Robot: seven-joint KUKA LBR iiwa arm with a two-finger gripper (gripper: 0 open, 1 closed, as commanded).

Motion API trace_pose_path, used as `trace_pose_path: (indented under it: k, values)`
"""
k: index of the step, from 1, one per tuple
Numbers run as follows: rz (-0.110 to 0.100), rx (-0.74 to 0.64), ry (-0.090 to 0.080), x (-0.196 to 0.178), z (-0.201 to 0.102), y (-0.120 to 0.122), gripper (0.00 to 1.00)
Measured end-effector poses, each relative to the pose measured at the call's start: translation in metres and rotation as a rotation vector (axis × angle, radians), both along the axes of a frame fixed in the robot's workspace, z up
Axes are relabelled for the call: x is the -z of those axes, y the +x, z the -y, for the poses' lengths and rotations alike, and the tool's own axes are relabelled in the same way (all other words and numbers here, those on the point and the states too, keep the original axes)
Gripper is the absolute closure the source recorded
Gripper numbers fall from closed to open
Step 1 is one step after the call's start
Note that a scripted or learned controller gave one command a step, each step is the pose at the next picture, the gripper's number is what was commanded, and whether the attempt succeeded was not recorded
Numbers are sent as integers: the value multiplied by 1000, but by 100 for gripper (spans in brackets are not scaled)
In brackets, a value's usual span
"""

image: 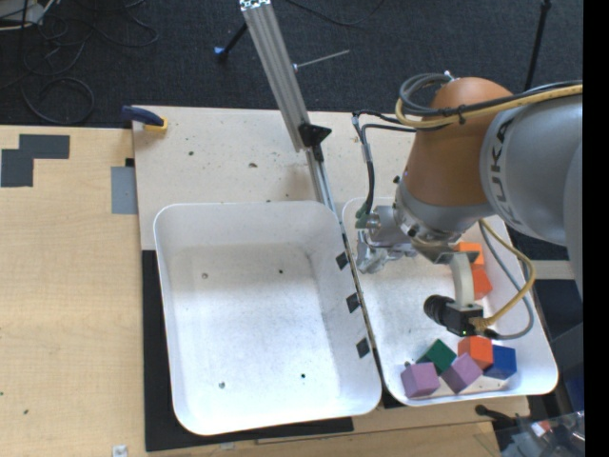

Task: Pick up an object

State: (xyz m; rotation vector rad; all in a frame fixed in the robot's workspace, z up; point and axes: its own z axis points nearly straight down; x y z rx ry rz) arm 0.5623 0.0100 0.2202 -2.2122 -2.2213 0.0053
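Observation:
My gripper (378, 248) hangs low over the upper left part of the right bin (400, 298), close to the divider between the bins, under the orange band of the wrist. Several small blocks lie bunched in that bin's near right corner: a purple cube (420, 379), a second purple block (461, 371), a green block (440, 355), an orange block (477, 349) and a blue block (501, 361). Another orange piece (479, 272) shows partly behind the arm's cables. The blocks lie well apart from the gripper, toward the front.
The left bin (190, 255) sits beside the right one, sharing a middle edge with black markers. A slanted metal rail (285, 84) rises behind the bins. A black cable end (443, 310) dangles over the right bin.

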Motion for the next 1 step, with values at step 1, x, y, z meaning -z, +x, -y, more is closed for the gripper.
trace_pose_path:
  k: [1]
  values:
    - [1,-1,0,-9,-54,-26,100]
